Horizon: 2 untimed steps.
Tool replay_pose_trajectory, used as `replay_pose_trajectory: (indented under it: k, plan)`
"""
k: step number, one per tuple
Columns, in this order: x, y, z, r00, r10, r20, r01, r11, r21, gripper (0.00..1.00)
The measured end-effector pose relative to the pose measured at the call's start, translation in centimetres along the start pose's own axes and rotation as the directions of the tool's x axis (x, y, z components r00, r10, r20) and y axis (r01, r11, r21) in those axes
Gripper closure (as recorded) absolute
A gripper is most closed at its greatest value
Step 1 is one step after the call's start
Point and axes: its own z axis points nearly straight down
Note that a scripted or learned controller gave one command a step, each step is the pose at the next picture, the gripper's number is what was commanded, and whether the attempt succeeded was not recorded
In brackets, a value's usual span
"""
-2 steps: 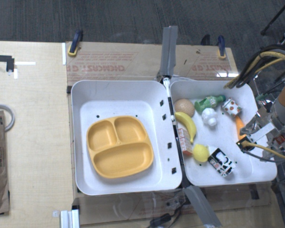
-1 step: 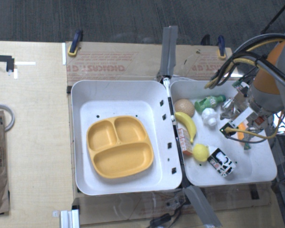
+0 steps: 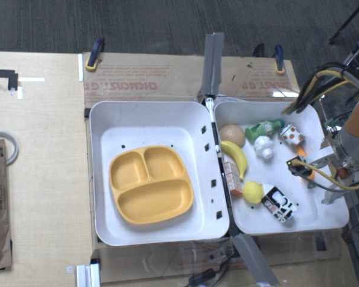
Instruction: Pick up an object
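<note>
The right bin (image 3: 311, 217) holds several objects. A yellow banana (image 3: 236, 157) lies along its left side, with a brown round object (image 3: 232, 134) above it and a yellow lemon (image 3: 252, 191) below it. A green toy (image 3: 264, 127) and a white lump (image 3: 264, 147) sit near the back. A small white and orange item (image 3: 291, 136) lies further right, and a black and white box (image 3: 279, 204) lies near the front. My gripper (image 3: 335, 175) hangs low over the bin's right edge, right of an orange piece (image 3: 308, 173), with nothing seen held.
The left bin (image 3: 102, 178) holds a yellow divided plate (image 3: 151, 184). A red and white packet (image 3: 230, 177) is wedged against the right bin's left wall. A grey divider bar (image 3: 212, 70) and clamped cardboard (image 3: 143, 79) stand behind the bins. Yellow cables (image 3: 314, 85) loop at the right.
</note>
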Motion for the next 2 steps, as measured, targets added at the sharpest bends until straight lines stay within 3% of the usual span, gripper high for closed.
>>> replay_pose_trajectory:
  k: [1, 2]
  plan:
    - [2.2, -0.1, -16.1, 0.898, -0.440, 0.001, 0.440, 0.898, -0.003, 0.00]
    - [4.6, -4.3, -4.0, 0.909, -0.416, 0.001, 0.416, 0.909, -0.001, 0.00]
